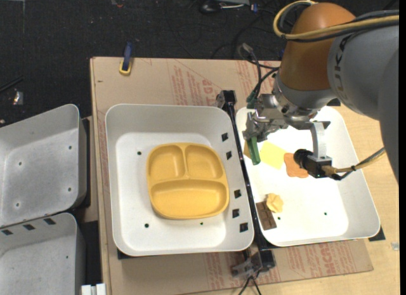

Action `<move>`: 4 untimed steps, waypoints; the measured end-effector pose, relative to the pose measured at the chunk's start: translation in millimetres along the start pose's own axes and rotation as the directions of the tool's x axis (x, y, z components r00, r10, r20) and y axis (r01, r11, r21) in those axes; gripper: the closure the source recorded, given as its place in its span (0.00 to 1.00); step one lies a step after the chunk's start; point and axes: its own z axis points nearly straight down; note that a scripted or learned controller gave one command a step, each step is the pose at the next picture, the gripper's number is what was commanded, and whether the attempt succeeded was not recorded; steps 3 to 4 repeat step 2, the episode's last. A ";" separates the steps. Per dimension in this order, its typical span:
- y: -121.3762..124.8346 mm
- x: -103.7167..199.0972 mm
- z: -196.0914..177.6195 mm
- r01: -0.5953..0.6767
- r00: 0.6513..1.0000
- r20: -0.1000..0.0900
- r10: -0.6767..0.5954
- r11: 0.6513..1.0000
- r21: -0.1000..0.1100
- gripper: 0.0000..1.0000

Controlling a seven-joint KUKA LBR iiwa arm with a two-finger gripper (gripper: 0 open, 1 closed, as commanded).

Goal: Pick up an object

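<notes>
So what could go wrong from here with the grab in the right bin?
1. The gripper hangs by the right bin's left wall, near the black divider; a descent there might clip it.
2. The green piece, yellow piece and orange piece lie bunched together, so a grab may nudge neighbours or catch two.
3. The cable trails over the bin and could snag.

Two white bins (120, 160), one yellow divided plate (188, 181), and several small toy pieces (273, 202).
</notes>
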 end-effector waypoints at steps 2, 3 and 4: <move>-38.1 83.7 -1.5 0.001 1.000 0.000 -0.001 1.000 -0.003 1.00; -38.1 83.7 -1.5 0.001 1.000 0.000 -0.001 1.000 -0.003 1.00; -38.1 83.7 -1.5 0.001 1.000 0.000 -0.001 1.000 -0.003 1.00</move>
